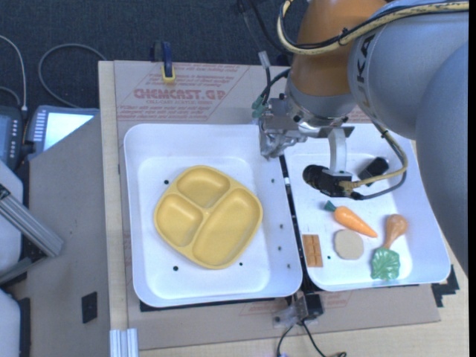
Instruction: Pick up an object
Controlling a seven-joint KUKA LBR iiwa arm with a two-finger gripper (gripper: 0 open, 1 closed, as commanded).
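Hanging over the ridge where the two bins meet, at their far end: the two-finger gripper, with nothing seen in it. Whether it is apart or together cannot be told from this angle.

Contents, shallow white plastic left bin: one yellow three-compartment plastic plate, flat and central.

Contents, shallow white plastic right bin, near half, all well apart from the gripper:
- orange toy carrot
- round tan disc, just beside the carrot
- tan-orange toy drumstick
- green leafy toy
- brown rectangular cracker, by the inner wall

Hazards, as judged: a descent from here would likely meet the bin rims, not an item. The plate is broad and low, so a pinch may slide off. The small foods lie close together, so taking one may shove its neighbour.

Markings: red "CHEMCAST GP" on the brown cardboard sheet beneath the bins. The smaller line below it is illegible.
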